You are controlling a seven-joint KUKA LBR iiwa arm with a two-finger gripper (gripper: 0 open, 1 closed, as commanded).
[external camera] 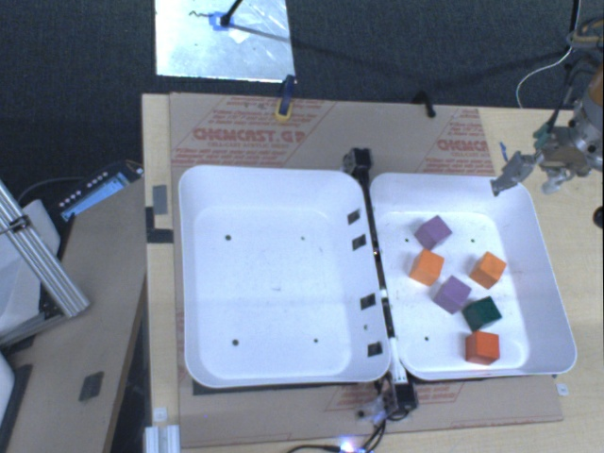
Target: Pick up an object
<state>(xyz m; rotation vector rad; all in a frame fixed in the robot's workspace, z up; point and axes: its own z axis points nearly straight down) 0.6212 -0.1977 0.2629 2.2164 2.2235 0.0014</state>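
Camera view, from nine o'clock across: the left bin [274,272] comes first. The right bin [543,253] holds six blocks, the orange block [427,268] near its centre and a red block [481,346] toward five o'clock. My gripper [528,170] hangs at one o'clock, fingers spread, carrying nothing. No grasp yet; descent, closing and lift remain.

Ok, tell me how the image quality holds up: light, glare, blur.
Camera view: even, soft light and faint shadows beside the blocks in the right bin; bright glare on the foil sheet at the top; the gripper at the right edge looks soft; the left bin is near washed-out white; the orange block and purple block read clearly.
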